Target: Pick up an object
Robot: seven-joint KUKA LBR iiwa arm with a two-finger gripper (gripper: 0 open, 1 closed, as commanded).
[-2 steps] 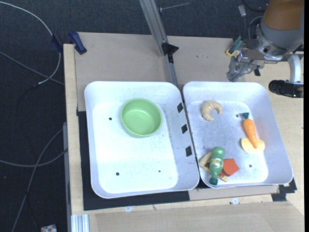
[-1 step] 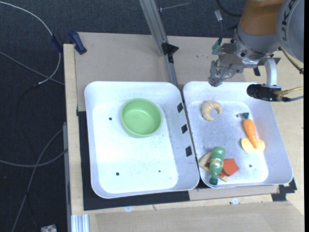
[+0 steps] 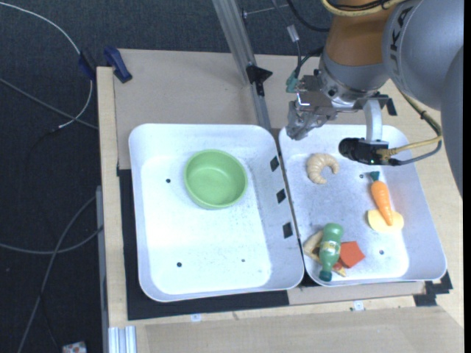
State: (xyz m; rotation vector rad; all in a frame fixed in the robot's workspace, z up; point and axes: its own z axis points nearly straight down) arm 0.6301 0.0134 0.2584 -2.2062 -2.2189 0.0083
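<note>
My gripper [image 3: 299,128] hangs over the far left corner of the right bin [image 3: 412,267], with nothing seen between its fingers. Just below and to its right lies a beige croissant [image 3: 321,165]. An orange carrot [image 3: 380,195] with a green top lies further right, and a yellow piece [image 3: 385,220] rests at its near end. At the bin's near left corner sit a green bottle [image 3: 330,245], a red block [image 3: 351,254] and a tan item [image 3: 313,243], packed together. A green bowl [image 3: 215,178] stands in the left bin [image 3: 158,256].
A black camera-like part [image 3: 362,150] on the arm hangs over the right bin's far side. A slanted metal post [image 3: 239,43] rises behind the bins. Black clips [image 3: 280,195] line the divide between the bins. Cables lie on the dark floor at left.
</note>
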